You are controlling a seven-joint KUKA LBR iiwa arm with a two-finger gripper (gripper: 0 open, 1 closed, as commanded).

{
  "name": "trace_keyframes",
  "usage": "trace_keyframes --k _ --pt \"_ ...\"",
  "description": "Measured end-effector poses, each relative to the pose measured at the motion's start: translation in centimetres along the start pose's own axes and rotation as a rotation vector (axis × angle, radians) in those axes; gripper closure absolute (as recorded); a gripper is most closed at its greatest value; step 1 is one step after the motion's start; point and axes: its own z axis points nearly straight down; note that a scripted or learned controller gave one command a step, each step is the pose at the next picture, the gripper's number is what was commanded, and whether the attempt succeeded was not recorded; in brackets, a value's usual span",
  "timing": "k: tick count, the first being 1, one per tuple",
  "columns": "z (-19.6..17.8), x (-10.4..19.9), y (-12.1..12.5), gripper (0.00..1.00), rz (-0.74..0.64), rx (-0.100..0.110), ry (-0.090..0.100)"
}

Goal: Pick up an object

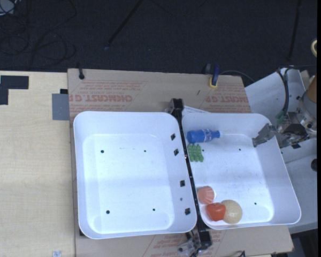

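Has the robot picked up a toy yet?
Not yet. All the toys lie in the right bin: the blue bottle, the green toy and three balls near the front, one of them red. The pincer is at the bin's far right edge, away from them. Reaching and grabbing are still to do.

White bins (128, 123) hold a blue bottle (202, 136) and red ball (215, 211).
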Motion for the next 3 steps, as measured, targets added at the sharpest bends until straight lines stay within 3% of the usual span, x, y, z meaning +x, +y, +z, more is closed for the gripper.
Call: trace_keyframes --k 1,2,3 --pt "0.8 0.1 -5.6 0.00 0.004 0.011 0.004" --pt "-6.4 0.0 -0.9 0.00 -0.001 -0.002 -0.001" --pt "-0.3 0.1 -7.3 0.00 0.005 0.016 0.006"
